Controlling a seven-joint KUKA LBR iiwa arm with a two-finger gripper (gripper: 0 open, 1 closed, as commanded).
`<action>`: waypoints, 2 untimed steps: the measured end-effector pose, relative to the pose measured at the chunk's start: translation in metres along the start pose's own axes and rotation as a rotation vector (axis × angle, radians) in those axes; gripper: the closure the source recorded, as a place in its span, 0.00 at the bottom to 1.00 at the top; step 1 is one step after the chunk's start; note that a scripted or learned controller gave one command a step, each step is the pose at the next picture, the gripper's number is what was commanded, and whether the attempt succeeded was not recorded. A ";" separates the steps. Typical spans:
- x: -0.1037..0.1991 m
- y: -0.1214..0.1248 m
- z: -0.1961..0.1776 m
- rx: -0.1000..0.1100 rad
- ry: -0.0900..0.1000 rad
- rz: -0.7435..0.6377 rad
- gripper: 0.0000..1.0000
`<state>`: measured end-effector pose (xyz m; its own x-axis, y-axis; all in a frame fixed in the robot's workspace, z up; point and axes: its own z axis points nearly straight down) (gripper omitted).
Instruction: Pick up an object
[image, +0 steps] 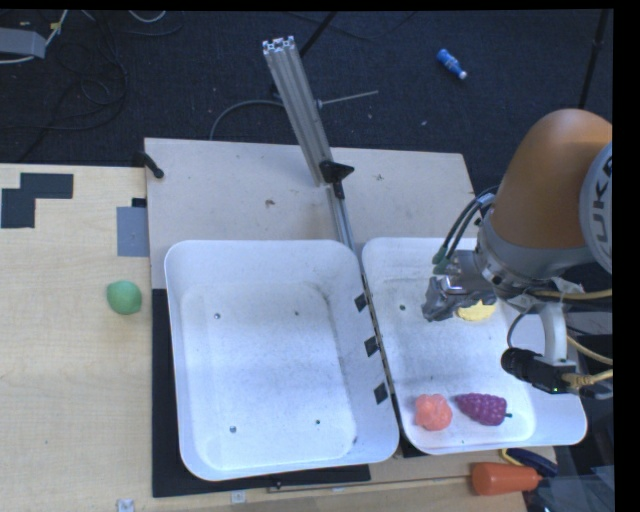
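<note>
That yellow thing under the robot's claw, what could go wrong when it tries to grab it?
Most of the yellow object is hidden beneath the gripper, so the fingers may be off-centre and could merely nudge it aside. It also lies near the right bin's far side, where it could get pushed against the wall. The pink object and purple grapes lie apart at the near end, so they are probably safe.

Bins (260, 440) – smooth white plastic, speckled; bench (60, 330) – pale matt wood; post (300, 110) – ribbed metal.
</note>
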<state>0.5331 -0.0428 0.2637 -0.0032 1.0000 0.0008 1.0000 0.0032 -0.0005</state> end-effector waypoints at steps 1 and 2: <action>0.056 -0.015 0.005 0.000 0.000 0.000 1.00; 0.102 -0.024 0.029 0.002 -0.001 0.000 1.00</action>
